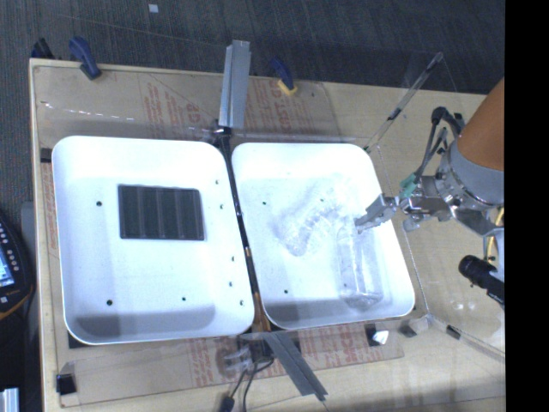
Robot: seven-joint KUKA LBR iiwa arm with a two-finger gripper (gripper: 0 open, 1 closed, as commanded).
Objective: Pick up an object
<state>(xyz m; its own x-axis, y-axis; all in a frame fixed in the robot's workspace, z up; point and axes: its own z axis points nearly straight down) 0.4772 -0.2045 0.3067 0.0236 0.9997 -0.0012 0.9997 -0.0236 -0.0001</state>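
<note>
The left bin [69, 230] holds a dark ribbed rectangular object [161, 212] lying flat, toward ten o'clock of the bin's centre. The right bin [257, 166] holds clear plastic items: a crumpled transparent piece [309, 217] near its centre and a clear bottle-like object [357, 269] lying toward four o'clock, close to the right wall. The gripper [371, 215] sits at three o'clock over the right bin's edge, just above the bottle's upper end; whether it is wide, narrow or holding anything cannot be told.
</note>
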